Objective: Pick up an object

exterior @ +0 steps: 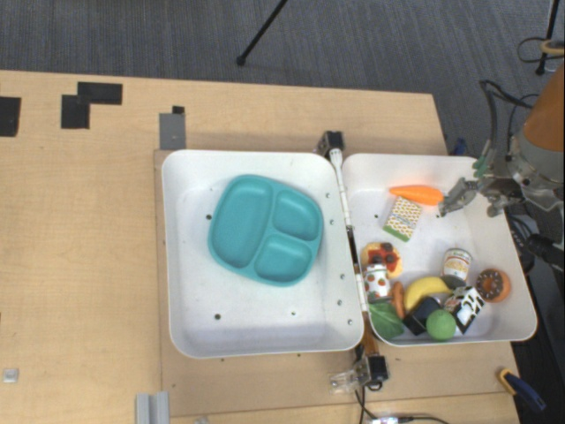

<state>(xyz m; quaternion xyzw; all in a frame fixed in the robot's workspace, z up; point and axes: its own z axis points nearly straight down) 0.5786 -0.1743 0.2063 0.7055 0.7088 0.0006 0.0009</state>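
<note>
The right bin holds several small objects. An orange carrot lies near its back, with a green patterned box just in front of it. A small tin can, a brown donut, a yellow banana, a green ball and a black-and-white toy crowd the front. My gripper hangs over the bin's back right, right of the carrot. It is open, and nothing sits between its fingers.
A teal divided plate lies in the left bin. A round fruit-topped item, a small red-labelled jar and a green leaf sit along the right bin's left wall. Cables hang at the far right.
</note>
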